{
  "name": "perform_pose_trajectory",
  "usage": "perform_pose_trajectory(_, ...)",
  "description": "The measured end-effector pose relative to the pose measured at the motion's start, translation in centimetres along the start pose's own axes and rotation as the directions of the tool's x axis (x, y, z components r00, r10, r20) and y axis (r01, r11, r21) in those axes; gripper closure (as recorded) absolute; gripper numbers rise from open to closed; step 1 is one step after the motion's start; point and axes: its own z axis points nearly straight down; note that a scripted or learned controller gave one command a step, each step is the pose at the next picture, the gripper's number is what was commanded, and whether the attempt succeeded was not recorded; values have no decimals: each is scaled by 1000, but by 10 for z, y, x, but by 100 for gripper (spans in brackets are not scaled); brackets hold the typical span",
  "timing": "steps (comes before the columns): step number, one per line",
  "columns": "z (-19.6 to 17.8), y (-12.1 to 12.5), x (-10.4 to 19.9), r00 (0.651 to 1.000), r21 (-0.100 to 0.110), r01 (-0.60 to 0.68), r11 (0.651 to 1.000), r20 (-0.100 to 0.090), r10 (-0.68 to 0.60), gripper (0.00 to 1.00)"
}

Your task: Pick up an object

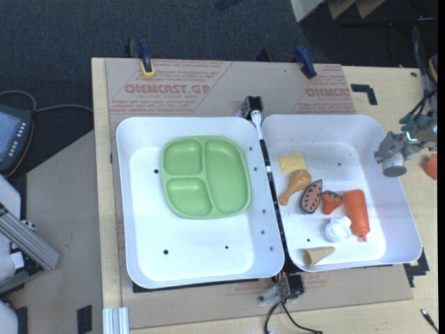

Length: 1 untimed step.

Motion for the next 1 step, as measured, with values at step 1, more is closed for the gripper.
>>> perform_pose_trajectory(1,7,-13,55,1000,7,4,1000,-6,-4,100)
